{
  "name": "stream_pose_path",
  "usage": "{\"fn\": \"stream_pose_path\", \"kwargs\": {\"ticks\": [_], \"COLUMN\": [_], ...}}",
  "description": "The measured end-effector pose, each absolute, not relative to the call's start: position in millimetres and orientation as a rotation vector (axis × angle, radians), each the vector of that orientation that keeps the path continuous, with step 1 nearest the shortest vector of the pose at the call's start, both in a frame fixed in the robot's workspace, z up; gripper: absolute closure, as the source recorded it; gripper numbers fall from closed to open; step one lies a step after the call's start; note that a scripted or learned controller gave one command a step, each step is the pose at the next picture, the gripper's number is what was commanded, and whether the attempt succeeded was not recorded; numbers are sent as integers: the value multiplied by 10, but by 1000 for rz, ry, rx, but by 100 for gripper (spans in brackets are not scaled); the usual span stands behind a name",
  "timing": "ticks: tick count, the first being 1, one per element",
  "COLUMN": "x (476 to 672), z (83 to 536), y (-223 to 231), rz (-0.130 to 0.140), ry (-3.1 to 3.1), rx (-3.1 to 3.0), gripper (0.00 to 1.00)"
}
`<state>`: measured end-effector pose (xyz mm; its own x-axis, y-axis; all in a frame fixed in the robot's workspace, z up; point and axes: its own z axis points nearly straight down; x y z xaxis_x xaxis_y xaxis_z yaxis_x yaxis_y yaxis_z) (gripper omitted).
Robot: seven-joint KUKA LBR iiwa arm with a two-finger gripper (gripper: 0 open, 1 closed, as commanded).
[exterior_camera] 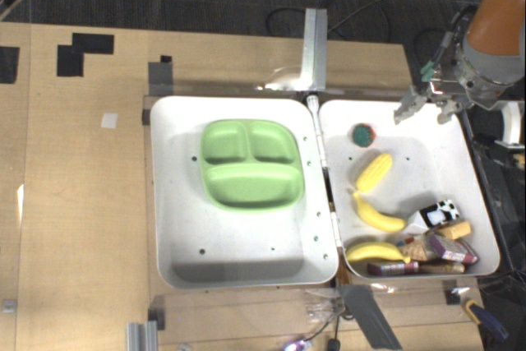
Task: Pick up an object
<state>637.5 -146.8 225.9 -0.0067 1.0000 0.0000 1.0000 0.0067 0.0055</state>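
**Camera setup: single fixed overhead view**

One camera, mounted above the bench point(74, 177), looking down at a slant. Frames both white bins: left bin point(177, 201), right bin point(427, 152). Moderately distant; dark floor along the top. Arm point(497, 20) enters at upper right.

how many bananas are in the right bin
2. One banana lies near the middle of the right bin, below the corn cob. The other banana lies along the bin's near edge, beside the pile of small items, which might hide more.

Open floor above clustered toys point(419, 247)
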Motion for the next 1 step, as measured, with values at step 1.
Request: {"fn": "stream_pose_path", "kwargs": {"ticks": [1], "x": [6139], "z": [1376], "y": [-1289], "rz": [4], "ry": [2211], "rx": [2228], "gripper": [0]}}
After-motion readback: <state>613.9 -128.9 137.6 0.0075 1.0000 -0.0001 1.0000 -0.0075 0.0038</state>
